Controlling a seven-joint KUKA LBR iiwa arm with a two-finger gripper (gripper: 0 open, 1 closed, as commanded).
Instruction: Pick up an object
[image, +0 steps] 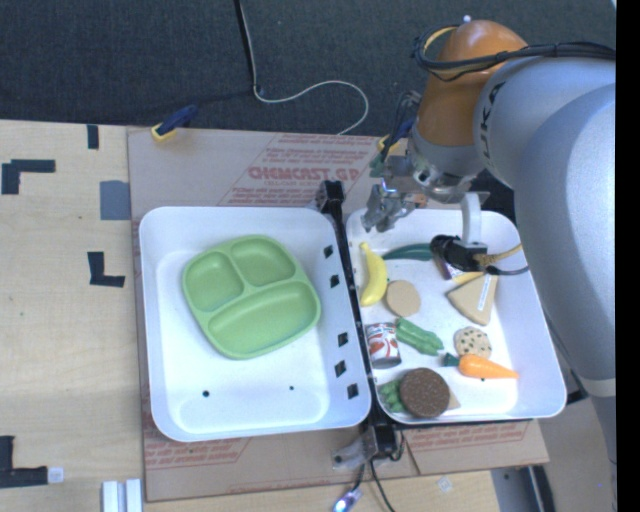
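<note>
The tool (385, 212) is hanging over the far left corner of the right bin (530, 395), just above the top end of the banana (373, 275); how far it is open cannot be told, and nothing is showing in its grasp. The banana is lying along the bin's left wall, with a tan round cookie (404, 297) just beside it. A small can (382, 344) is sitting below them, near a green pepper (419, 336). A cheese wedge (476, 296) is resting toward the right wall, a carrot (487, 369) near the front right corner, and a dark round patty (424, 392) at the front edge. A green divided plate (251, 295) is lying in the left bin (165, 400).
</note>
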